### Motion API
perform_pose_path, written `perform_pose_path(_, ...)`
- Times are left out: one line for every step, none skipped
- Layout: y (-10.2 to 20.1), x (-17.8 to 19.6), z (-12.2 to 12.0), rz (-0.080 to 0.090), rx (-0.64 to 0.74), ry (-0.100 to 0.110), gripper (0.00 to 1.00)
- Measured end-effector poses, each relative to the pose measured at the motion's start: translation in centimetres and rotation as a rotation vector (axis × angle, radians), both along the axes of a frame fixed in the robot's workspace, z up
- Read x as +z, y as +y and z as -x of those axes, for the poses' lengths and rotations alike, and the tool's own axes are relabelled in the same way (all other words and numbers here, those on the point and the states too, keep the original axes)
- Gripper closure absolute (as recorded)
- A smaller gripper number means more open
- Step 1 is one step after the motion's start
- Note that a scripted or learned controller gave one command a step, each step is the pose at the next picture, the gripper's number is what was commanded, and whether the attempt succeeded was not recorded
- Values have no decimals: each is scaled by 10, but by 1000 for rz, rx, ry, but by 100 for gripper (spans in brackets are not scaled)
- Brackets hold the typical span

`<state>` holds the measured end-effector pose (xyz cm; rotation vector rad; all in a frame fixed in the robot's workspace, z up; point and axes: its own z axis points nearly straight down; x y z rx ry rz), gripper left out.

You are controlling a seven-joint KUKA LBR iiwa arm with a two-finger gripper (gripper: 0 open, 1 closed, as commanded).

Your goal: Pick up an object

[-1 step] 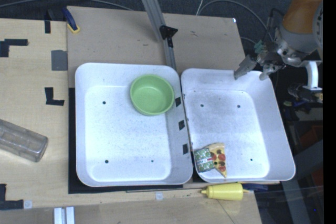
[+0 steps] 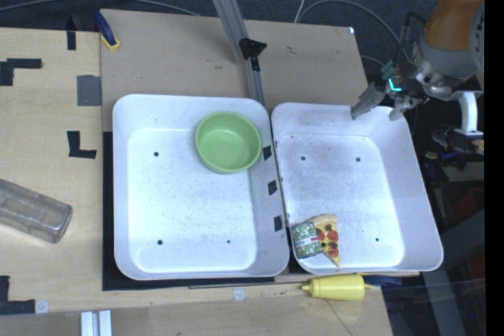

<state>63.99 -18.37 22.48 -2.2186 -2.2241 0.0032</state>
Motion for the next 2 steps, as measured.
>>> perform_pose_path(2,-64,5,-2,-1,7,0)
perform_pose_path(12,-122,4,-2,0,6,0)
